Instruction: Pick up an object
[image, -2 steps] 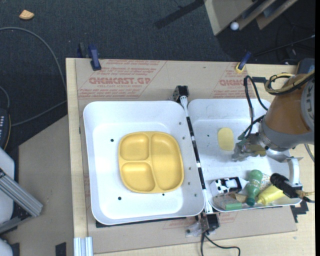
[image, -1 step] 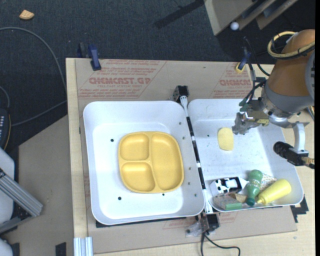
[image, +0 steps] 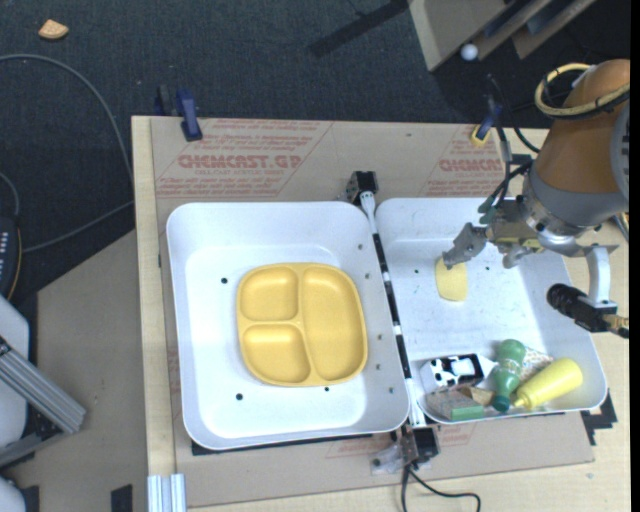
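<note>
Gripper (image: 487, 247) hangs over the far half of the right bin (image: 410, 222), its two fingers spread apart with nothing between them; one finger (image: 466, 243) reaches down toward the small pale yellow piece (image: 452, 281), the other sits nearer the wrist.

Just below and slightly left of that lower fingertip lies the yellow piece, on the bare floor of the bin and well apart from the other things. It looks like a small rounded toy-food chunk, likely light and stiff, probably smooth plastic that could slip out of a shallow pinch. Being isolated, it seems the easiest pick: the fingers would best straddle its narrower width and close across the middle, low enough to catch the widest part.

Farther from the gripper, toward the near corner of the same bin, a cluster sits crowded together: a yellow bottle-shaped toy (image: 548, 384), a green item (image: 508, 364) touching it, a black-and-white block (image: 455, 370), and some flat pieces whose kind I cannot tell. These press against each other and the bin wall, so a clean grasp there would be harder.

Beyond the divider, in the left bin (image: 190, 300), a yellow sectioned plate (image: 300, 324) lies flat in the middle; broad and low, it offers the fingers only its rim.
</note>
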